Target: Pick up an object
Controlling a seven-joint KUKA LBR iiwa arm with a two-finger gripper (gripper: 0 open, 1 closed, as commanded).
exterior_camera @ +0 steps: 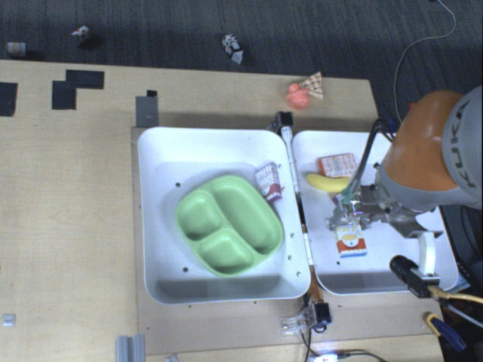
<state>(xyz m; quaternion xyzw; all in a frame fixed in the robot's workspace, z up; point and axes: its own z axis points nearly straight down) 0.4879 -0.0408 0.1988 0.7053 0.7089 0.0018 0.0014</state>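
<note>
Left of the divider, the green tray (pixel 229 223) and a small packet (pixel 269 181) fill 1 bin, while right of it the gripper (pixel 347 216) hovers just above a small carton (pixel 350 242), near the banana (pixel 327 182), seemingly lining up its grab.

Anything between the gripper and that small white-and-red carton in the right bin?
Nothing visible. The gripper sits just above the small white-and-red carton in the right white bin; the yellow banana lies farther back, off to the side.
</note>
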